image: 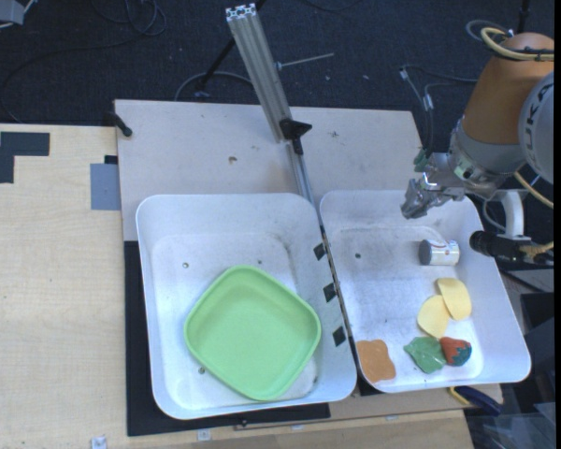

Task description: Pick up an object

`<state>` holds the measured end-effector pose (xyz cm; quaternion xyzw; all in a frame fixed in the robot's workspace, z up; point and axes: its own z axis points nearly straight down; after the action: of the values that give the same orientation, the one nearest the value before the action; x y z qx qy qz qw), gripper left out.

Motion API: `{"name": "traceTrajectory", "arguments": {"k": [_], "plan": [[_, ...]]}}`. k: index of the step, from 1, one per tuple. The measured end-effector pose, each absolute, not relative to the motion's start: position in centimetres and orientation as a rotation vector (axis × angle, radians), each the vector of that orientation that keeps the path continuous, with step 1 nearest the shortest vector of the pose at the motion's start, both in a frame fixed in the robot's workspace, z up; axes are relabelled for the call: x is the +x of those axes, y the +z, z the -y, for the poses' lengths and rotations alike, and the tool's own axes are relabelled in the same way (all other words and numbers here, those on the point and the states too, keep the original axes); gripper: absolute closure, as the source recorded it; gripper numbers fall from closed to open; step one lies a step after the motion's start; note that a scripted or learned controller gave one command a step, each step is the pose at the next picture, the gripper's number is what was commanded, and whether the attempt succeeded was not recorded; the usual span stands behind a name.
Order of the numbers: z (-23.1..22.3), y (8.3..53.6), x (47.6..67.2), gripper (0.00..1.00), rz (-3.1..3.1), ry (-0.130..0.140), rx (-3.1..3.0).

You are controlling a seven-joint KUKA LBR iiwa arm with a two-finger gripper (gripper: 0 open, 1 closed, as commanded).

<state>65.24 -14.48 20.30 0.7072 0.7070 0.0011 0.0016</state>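
In the right bin [393,279] lie a small white-and-grey cylinder [439,251], two yellow slices [446,308], a green piece [424,354], a red-and-green strawberry-like piece [455,351] and an orange flat piece [376,359]. My gripper [417,199] hangs over the bin's far right corner, up and left of the cylinder and apart from it. I see nothing between its fingers.
The left bin [168,223] holds a light green square plate [252,331]. A metal rail [266,73] slants down to the divider between the bins. Black clips [329,291] sit along the divider. The arm's orange band [505,87] is at the upper right.
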Motion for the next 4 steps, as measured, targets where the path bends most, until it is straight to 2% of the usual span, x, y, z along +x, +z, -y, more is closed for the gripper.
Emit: {"name": "traceTrajectory", "arguments": {"k": [2, 3, 4], "plan": [[6.2, 19.6, 60.3, 1.00, -2.225, 0.000, 2.220], [2.0, 20.5, 58.9, 1.00, -2.225, 0.002, 2.218], [-2.6, 22.3, 55.8, 1.00, -2.225, 0.002, 2.218]]}}
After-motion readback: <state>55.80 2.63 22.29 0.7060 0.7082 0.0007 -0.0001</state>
